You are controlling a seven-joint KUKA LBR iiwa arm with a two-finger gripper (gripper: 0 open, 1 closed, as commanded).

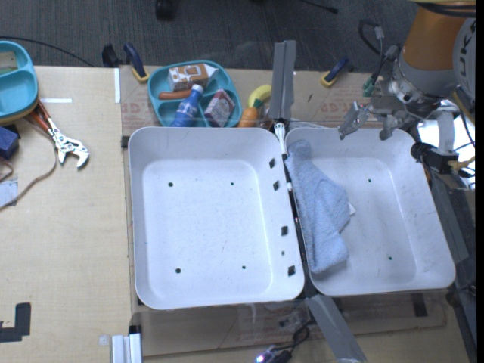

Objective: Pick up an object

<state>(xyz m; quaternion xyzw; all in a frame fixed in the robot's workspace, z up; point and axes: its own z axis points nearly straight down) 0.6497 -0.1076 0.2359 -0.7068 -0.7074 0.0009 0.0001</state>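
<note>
Approach stage: gripper (pixel 370 122) hangs spread and empty above right bin (pixel 423 225) (far rim). Next: travel over the blue-grey cloth (pixel 319 212), descend, close.

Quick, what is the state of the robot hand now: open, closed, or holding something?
Hand: open, holding nothing, above the far rim of the right bin; the blue cloth lies inside.

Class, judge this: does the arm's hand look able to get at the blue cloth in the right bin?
Probably yes. The hand hangs above the right bin's far edge, and the blue cloth lies uncovered.
</note>
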